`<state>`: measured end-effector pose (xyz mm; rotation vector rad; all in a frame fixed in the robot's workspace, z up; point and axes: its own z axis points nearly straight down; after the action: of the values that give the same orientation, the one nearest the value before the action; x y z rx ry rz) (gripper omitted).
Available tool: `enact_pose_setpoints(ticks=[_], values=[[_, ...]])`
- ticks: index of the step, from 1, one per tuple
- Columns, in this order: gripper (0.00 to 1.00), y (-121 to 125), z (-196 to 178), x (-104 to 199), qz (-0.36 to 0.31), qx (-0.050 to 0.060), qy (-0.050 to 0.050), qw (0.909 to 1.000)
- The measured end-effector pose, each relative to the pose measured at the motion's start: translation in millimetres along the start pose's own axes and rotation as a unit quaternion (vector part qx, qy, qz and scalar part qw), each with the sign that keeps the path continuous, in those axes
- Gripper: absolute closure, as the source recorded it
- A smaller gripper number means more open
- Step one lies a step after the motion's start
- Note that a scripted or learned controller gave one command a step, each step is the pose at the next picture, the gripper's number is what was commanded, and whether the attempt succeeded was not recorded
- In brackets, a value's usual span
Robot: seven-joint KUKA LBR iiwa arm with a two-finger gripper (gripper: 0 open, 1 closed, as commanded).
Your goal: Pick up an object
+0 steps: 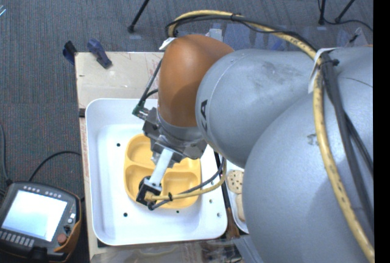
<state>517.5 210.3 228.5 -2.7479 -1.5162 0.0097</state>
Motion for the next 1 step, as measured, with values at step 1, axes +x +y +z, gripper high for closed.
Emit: enact_pose_setpoints(ticks=[1], values=[[1.00,-43.6,83.3,-13.6,-0.149,0.001,-0.002,0.9888]])
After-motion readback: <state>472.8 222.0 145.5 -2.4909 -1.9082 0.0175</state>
